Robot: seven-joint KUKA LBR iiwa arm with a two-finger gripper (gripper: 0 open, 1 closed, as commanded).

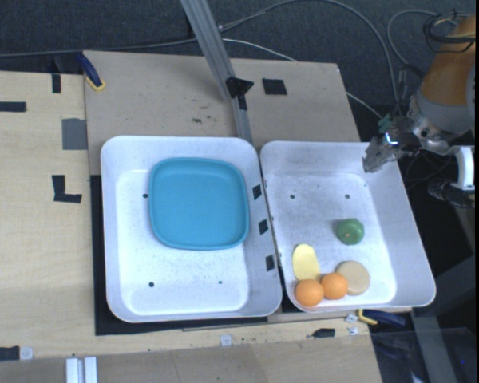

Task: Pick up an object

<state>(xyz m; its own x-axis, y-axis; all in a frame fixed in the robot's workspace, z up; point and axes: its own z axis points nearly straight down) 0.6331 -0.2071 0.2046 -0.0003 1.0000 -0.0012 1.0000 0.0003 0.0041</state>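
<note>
Gripper (377, 156) hung over right bin's (399, 214) upper right rim; whether it was released or clenched, cannot tell. Right bin held green ball (350, 230), yellow piece (305, 261), two orange balls (309, 293), beige disc (354, 276). Left bin (120, 238) carried blue plate (199, 203). No readable writing.

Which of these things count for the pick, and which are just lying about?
For the pick: claw; green ball; yellow piece; two orange balls; tan disc; right bin.
Lying about: blue plate; left bin; cables.
</note>
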